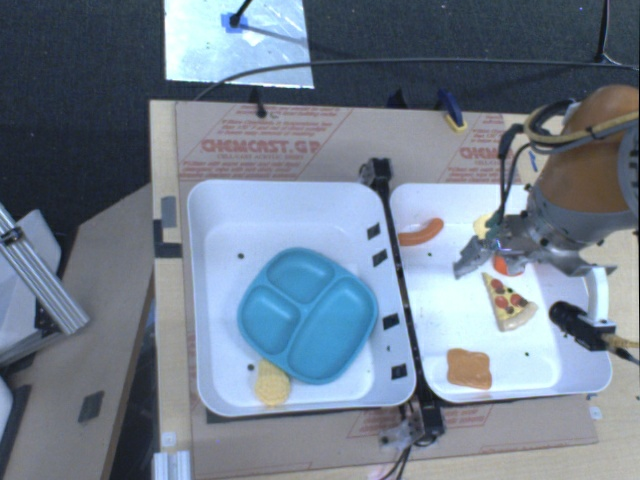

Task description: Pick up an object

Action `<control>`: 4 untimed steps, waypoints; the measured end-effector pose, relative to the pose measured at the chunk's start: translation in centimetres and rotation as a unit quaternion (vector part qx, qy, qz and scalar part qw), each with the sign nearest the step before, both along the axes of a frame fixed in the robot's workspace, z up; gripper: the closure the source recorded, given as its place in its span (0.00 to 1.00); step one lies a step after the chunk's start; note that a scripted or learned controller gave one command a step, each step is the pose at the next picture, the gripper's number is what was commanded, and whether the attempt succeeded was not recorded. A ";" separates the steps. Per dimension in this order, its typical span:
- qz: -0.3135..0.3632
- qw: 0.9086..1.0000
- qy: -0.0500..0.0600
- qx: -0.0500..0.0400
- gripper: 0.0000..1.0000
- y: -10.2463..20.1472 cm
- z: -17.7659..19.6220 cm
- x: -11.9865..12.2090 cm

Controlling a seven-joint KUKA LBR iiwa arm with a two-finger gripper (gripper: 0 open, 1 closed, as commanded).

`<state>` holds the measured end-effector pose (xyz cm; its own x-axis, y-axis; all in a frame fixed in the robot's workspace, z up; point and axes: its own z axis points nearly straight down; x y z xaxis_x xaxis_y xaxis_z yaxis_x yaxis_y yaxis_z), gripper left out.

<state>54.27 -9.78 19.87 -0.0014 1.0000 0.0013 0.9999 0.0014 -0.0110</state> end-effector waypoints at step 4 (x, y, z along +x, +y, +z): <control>0.000 1.000 -0.005 -0.001 0.00 -1.7 -11.5 0.3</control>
<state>54.55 -11.53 8.42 -0.0010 1.0000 0.0003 1.0000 0.0010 -0.0002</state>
